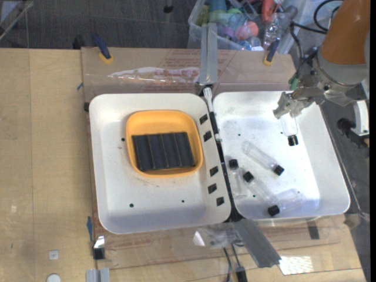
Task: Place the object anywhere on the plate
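Over the right bin, my gripper pinches a clear black-capped tube that hangs from its fingers, and I fear the smooth tube may slip before reaching the orange plate in the left bin.

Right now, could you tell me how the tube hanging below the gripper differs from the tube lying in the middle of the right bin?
The hanging tube is up under the gripper, roughly upright with its black cap lowest. The lying tube rests on the right bin floor, slanted, its cap toward the lower right. Both are clear with black caps.
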`<state>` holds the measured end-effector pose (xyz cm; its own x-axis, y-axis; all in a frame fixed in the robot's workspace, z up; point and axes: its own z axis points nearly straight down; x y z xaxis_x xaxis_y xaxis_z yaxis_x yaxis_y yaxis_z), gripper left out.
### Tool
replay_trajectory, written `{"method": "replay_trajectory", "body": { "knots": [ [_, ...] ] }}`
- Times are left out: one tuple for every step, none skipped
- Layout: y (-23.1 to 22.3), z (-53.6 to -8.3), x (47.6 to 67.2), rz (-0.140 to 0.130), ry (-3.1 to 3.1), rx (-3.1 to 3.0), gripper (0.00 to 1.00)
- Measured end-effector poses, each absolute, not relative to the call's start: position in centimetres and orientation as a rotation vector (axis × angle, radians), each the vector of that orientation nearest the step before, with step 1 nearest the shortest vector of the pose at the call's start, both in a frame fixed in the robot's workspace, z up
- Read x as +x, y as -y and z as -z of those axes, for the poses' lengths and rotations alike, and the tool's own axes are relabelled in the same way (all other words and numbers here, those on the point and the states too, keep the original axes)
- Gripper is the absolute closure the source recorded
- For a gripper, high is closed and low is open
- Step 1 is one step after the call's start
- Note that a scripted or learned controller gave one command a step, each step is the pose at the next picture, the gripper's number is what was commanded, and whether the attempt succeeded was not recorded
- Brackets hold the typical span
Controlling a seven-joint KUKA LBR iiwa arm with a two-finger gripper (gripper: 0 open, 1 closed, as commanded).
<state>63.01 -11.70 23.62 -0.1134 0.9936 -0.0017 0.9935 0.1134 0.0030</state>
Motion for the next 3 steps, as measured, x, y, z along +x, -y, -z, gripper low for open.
{"method": "replay_trajectory", "body": {
  "knots": [
    [11.3, -23.9, 66.2, -0.002, -2.562, 1.811, 1.0],
    [11.5, -27.1, 66.8, -0.003, -2.77, 1.469, 1.0],
    [13.2, -30.3, 66.8, -0.003, -2.88, 1.237, 1.0]
  ]
}}
